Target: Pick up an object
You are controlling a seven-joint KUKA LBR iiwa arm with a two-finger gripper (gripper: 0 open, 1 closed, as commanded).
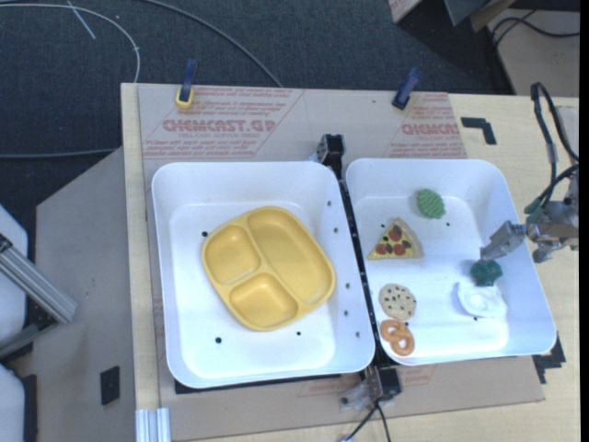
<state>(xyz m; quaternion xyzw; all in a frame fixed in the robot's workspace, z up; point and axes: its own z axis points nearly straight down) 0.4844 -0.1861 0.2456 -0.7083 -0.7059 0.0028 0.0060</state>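
Note:
The right bin (460, 175) holds several small items: a green round piece (430, 203), a pizza slice (397, 241), a chocolate-chip cookie (397, 300), a pretzel (399, 338), a small teal object (486, 271) and a white crumpled object (480, 300). My gripper (518, 246) hovers at the bin's right rim, just up and right of the teal object. It stands open, and I see nothing between its fingers. Its left finger (501, 240) points down toward the teal object.
The left bin (184, 339) holds a yellow three-compartment plate (267, 267). Cables (550, 136) hang at the bench's right edge near the arm. Two clamps (187, 92) (406, 88) sit on the board's far edge.

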